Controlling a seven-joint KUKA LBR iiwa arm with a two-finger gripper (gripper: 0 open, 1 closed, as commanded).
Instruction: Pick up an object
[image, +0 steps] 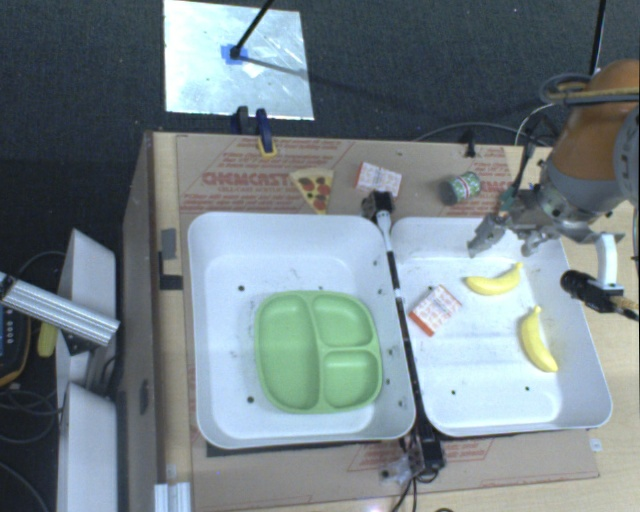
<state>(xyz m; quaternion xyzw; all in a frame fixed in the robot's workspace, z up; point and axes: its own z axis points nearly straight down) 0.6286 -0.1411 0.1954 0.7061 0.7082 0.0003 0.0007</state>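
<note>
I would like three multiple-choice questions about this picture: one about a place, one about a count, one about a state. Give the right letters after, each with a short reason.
1. Where does the green divided plate lie?
A. in the left bin
B. in the right bin
C. on the bench behind the bins

2. How many bananas lie in the right bin?
A. one
B. two
C. three

3. What is under the gripper?
A. the green plate
B. the far part of the right bin
C. the small can

Answers:
1. A, the plate rests on the floor of the left bin.
2. B, one banana lies near the gripper and another banana nearer the bin's right wall.
3. B, the gripper hangs over the right bin's far part, just beyond the upper banana.
</note>
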